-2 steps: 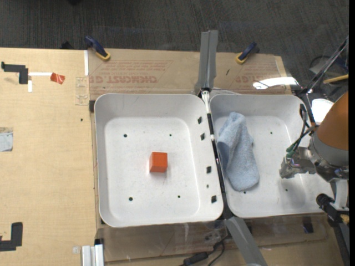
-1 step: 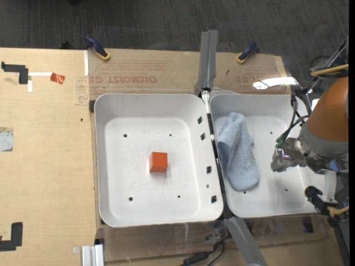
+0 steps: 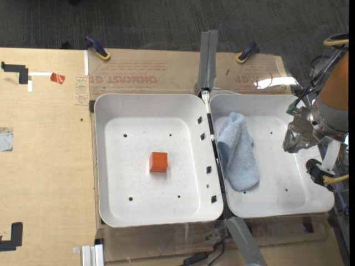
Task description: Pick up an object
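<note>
An orange-red block (image 3: 158, 162) lies near the middle of the left bin (image 3: 111, 148). A light blue cloth (image 3: 238, 154) lies rumpled along the left side of the right bin (image 3: 277, 201), close to the divider between the bins. My gripper (image 3: 294, 142) hangs over the right bin's right side, well to the right of the cloth and apart from it. The arm with its orange band (image 3: 337, 90) comes in from the right edge. I see nothing between the fingers.
Cardboard sheeting (image 3: 166, 71) lies behind the bins, held by two clamps (image 3: 97, 47). A wooden board (image 3: 39, 148) with tape marks lies to the left. Cables and a bracket (image 3: 324, 173) crowd the right bin's right rim.
</note>
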### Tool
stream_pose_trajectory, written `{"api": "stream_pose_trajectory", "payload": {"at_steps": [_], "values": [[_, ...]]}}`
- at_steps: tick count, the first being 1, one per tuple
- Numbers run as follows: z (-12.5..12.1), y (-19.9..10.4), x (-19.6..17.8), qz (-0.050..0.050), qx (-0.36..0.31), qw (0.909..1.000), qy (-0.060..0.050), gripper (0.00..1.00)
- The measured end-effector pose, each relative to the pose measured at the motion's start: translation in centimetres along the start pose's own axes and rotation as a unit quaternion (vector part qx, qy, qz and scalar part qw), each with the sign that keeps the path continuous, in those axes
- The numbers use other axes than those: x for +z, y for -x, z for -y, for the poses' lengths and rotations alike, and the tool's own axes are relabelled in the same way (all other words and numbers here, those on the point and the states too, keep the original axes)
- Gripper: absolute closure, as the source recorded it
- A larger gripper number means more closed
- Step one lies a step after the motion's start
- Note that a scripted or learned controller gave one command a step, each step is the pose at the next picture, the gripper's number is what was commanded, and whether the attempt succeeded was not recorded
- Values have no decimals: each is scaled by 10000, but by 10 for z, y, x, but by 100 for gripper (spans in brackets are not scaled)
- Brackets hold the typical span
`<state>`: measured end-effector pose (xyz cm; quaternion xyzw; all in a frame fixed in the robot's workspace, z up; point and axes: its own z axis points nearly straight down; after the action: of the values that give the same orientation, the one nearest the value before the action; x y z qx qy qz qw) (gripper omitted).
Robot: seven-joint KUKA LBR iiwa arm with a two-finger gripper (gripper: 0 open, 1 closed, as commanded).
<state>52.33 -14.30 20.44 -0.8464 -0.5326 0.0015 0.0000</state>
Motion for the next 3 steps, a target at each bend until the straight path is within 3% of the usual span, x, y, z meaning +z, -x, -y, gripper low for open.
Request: {"api": "stream_pose_trajectory", "payload": {"at_steps": [1,2,3], "values": [[55,-8,-43,4,2073,9783,-8,100],[55,-8,-50,27,2061,9785,-26,100],[-4,-18,-8,11,3419,9397,-16,100]]}}
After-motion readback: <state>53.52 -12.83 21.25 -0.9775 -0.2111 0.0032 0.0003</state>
